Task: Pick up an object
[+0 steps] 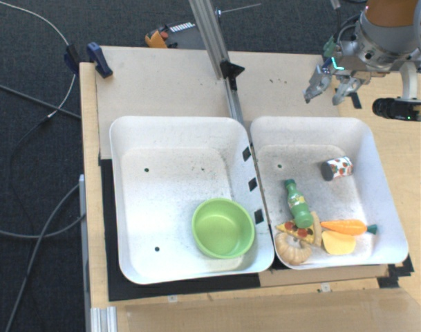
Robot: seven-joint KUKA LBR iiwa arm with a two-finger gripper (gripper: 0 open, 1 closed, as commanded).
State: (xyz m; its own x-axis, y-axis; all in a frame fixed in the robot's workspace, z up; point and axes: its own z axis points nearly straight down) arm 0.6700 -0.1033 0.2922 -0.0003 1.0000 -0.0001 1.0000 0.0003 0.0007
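Nothing is picked up yet: the gripper [332, 88] hangs spread and bare above the far rim of the right bin [376, 151], while the can [337, 168], green bottle [297, 203], carrot [345, 227] and pastry [294, 248] lie inside it, untouched.

The arm [393, 5] runs off the top edge; the bench [162, 75] is cut off below.
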